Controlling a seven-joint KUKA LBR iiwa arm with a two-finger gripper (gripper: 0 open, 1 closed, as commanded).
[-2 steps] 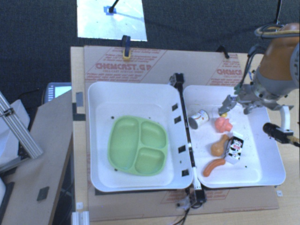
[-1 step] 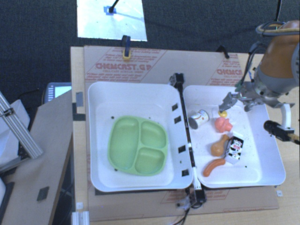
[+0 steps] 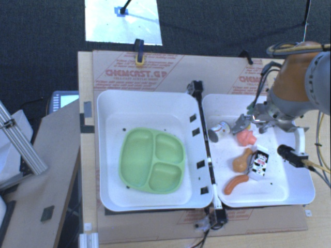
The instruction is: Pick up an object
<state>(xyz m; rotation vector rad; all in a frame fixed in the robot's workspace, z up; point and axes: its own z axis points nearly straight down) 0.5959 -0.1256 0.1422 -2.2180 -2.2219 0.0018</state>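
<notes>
- Grey metal two-finger gripper (image 3: 243, 122) hung in the right white plastic bin (image 3: 297, 192); whether its fingers were parted or closed, I could not tell.
- Pink, lumpy toy (image 3: 247, 137) lay just beside it — probably light, soft rubber, best pinched across its narrow middle.
- Smooth orange sausage-shaped toy (image 3: 235, 184) looked slippery; the green, glossy, stiff divided tray (image 3: 152, 160) sat in the left bin.

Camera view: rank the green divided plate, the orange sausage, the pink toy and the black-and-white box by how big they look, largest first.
1. Green divided plate, by far the largest.
2. Orange sausage.
3. Black-and-white box and pink toy: these look about alike, and the box is tilted, so I will not rank them.
</notes>
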